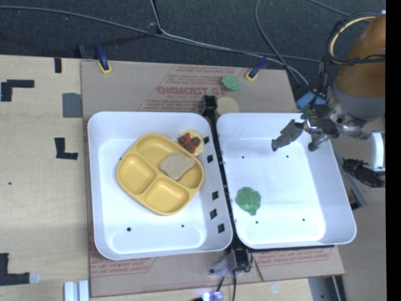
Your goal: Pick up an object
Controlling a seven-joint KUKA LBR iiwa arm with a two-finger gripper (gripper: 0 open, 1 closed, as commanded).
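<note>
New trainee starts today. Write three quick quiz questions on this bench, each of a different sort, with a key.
1. True or false: the broccoli lies in the right bin.
2. Which sits on the yellow tray? A) bread B) a spoon C) a cup
3. Fill in: the hand hangs over the ____ bin.

Key: 1 true. 2 A, the bread. 3 right.

open floor surrounds the green lump [248,200] in the right bin [326,193].
</note>
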